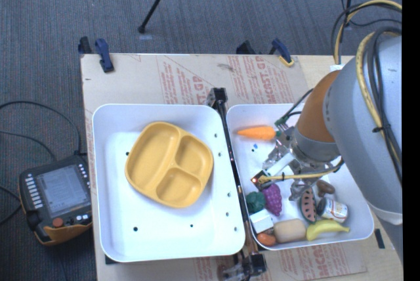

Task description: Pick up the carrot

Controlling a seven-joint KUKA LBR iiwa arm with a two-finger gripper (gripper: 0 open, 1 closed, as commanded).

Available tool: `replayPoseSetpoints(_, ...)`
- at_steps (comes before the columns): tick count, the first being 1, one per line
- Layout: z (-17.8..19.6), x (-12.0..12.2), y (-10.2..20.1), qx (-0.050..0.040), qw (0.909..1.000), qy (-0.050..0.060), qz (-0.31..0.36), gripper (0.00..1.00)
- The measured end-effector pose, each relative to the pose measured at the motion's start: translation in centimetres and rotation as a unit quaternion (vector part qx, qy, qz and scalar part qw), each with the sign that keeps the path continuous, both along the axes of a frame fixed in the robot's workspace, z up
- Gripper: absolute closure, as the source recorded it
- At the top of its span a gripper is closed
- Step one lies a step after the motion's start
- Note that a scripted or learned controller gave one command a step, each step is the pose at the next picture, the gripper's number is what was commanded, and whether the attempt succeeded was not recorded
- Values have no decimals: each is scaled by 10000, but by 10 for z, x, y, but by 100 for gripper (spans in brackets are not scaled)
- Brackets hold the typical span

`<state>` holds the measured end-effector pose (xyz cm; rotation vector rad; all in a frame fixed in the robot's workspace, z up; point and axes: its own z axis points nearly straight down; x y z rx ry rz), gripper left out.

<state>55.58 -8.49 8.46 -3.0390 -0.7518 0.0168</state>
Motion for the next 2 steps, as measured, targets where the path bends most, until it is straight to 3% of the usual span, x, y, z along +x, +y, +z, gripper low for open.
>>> replayPoseSetpoints(1,2,75,-4,-15,10000,40,37,0)
replayPoseSetpoints(2,1,49,-1,-23,9905,6,-1378,0)
